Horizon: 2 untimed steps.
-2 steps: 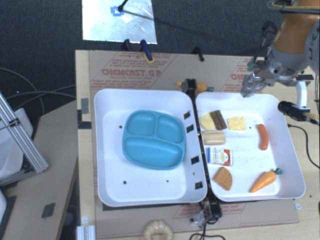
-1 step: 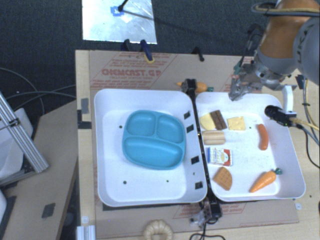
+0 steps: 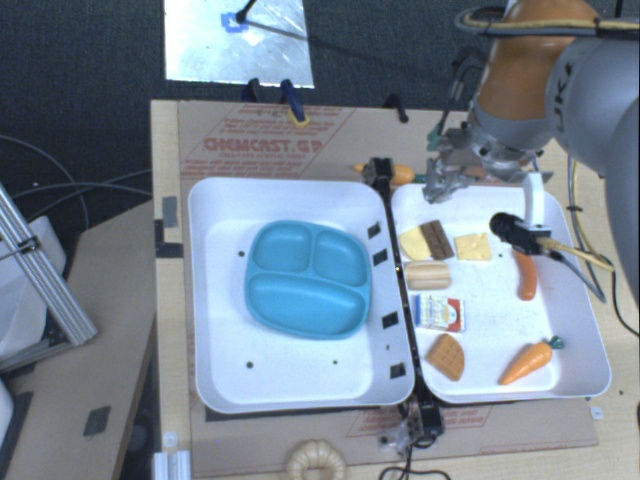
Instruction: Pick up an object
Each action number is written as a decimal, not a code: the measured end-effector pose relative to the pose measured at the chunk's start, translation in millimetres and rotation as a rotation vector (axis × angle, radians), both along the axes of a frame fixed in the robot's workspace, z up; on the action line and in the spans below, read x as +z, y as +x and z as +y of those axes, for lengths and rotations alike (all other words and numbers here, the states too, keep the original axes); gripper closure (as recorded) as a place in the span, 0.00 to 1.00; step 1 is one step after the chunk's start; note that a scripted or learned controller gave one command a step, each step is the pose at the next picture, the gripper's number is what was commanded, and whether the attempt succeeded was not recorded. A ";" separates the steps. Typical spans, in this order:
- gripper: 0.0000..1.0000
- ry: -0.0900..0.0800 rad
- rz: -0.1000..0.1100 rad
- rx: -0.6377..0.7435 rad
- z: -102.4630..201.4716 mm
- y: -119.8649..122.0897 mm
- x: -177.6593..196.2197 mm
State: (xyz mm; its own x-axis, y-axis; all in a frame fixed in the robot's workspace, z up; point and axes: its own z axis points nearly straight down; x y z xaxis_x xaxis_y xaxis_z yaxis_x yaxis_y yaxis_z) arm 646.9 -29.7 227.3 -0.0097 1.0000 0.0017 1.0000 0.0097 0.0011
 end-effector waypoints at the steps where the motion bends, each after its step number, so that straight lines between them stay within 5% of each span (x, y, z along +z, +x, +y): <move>1: 1.00 -0.001 0.001 -0.003 9.2 -14.3 5.8; 2: 1.00 -0.002 0.001 -0.009 -1.7 -21.5 -3.6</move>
